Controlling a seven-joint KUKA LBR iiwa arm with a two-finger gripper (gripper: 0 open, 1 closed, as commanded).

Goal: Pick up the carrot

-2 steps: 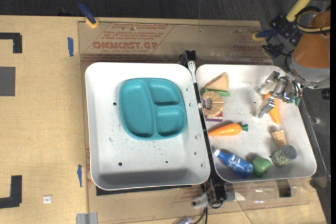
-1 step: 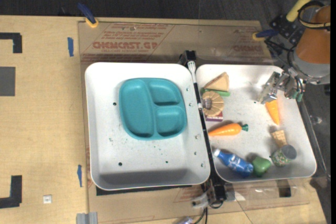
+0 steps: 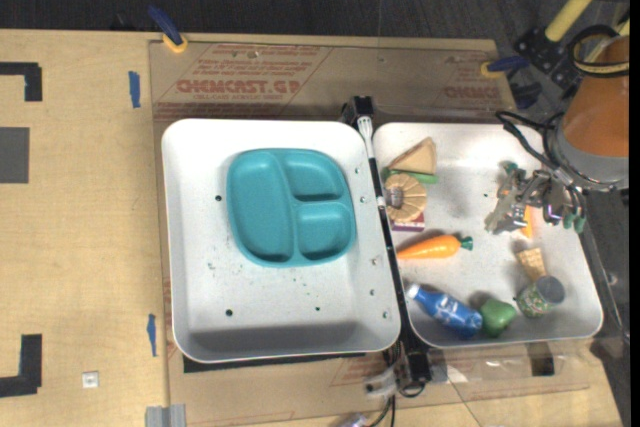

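Carrot (image 3: pixel 432 247): lies at left of right bin (image 3: pixel 590 310), against the divider; gripper (image 3: pixel 520 210) hovers well right, finger spread indiscernible, nothing seen held; risk: fingers catching the neighbouring blue bottle (image 3: pixel 446 308) or bin wall.

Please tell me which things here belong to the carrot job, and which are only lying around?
Belong to the job: carrot; hand, above the right bin.

Only lying around: teal divided plate in the left bin; blue bottle; green toy; sandwich wedge.
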